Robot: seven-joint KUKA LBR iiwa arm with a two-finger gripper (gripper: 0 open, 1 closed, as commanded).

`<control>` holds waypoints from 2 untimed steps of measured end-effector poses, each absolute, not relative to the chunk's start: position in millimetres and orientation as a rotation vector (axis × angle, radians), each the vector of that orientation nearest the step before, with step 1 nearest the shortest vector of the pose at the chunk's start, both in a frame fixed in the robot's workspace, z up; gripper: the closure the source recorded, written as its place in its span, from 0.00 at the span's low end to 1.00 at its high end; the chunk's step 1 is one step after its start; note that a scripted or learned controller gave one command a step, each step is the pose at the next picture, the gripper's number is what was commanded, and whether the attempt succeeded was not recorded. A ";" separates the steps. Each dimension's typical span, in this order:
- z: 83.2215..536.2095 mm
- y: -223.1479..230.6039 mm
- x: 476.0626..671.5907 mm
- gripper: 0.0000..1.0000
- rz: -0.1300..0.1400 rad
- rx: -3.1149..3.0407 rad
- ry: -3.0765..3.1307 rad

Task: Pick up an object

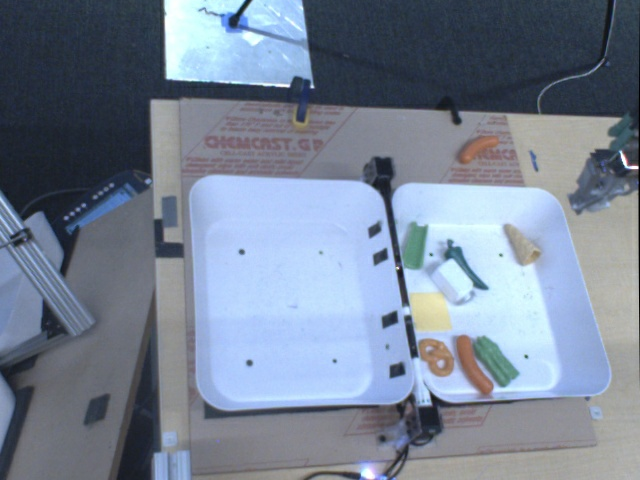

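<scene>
Grey hand (603,182) parked at 3 o'clock, off right bin (575,258); finger state cannot be told. Approach stage judged; descent over yellow slice (431,311) needed.

Dark carpet floor (80,68) is filling the top of the view. A shiny metal sheet (235,28) is lying flat on it near the bench's far edge, reflecting light. A white cable (590,63) is trailing across the floor at top right. A wooden side table (100,318) is sitting at the bench's left edge, carrying an aluminium frame rail (40,268).
</scene>
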State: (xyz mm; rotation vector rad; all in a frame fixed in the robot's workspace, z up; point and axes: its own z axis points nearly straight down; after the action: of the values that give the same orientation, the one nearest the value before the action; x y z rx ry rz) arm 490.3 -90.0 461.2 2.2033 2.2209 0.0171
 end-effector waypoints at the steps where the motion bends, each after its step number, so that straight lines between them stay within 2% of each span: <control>1: 255.9 -15.2 485.8 1.00 -0.009 2.217 2.238; 2: 367.7 30.2 508.2 1.00 0.012 2.208 2.226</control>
State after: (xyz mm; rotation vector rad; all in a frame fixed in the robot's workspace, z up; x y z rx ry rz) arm 508.2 30.2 367.7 2.2080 2.2261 0.0121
